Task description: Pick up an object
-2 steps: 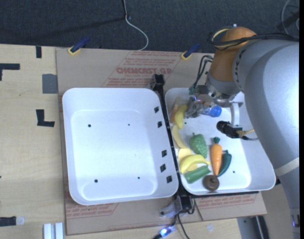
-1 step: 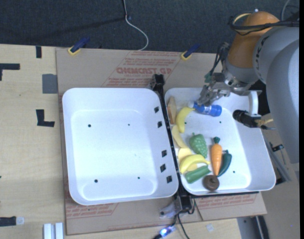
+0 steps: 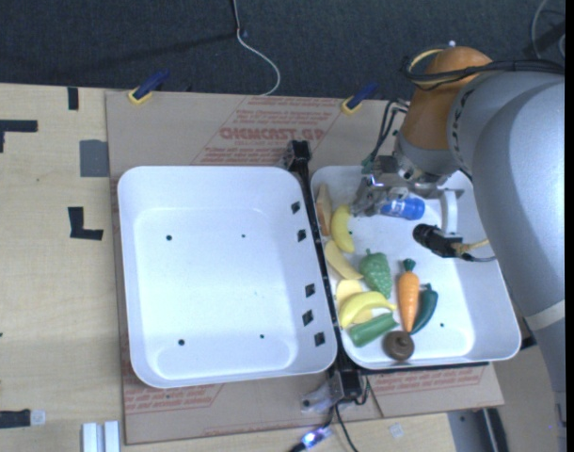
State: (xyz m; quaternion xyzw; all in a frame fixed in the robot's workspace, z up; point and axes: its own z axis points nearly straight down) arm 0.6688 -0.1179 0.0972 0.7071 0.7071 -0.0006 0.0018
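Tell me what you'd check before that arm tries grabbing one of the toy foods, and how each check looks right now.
1. Things to pick lie in the right bin: ok; carrot, bananas, a blue item.
2. Gripper is over that bin: ok, near its far end.
3. Finger state: cannot tell; blurred.
4. Anything held: cannot tell.
5. Target stands alone: not ok; the food is piled, touching.
6. Black cable clear of the path: cannot tell.
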